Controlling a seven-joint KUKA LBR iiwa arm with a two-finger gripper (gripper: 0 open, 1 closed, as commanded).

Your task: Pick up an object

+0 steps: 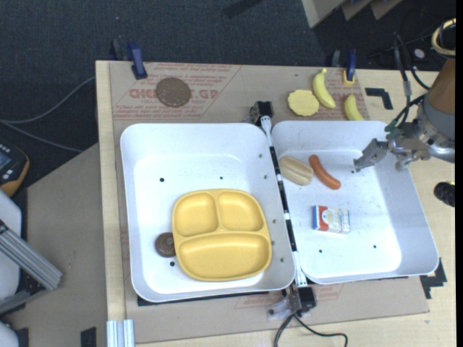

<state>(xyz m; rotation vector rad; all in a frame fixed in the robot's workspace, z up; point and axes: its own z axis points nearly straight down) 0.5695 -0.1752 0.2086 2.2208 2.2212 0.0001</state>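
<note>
bins (145, 194) 2 | yellow divided tray (219, 233) 1 | brown discs (173, 91) 2 — one on bench, one by tray | bananas (323, 89) 2 | sausage (325, 171) 1 | bun (295, 170) 1 | small carton (331, 219) 1 | yellow crinkled piece (304, 103) 1 (kind unclear)

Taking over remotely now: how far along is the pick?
Nothing looks picked yet. The gripper hangs over the right bin near its far edge, nothing between its fingers. The sausage, bun and small carton lie on the bin floor. Descent, grasp and lift remain.
</note>
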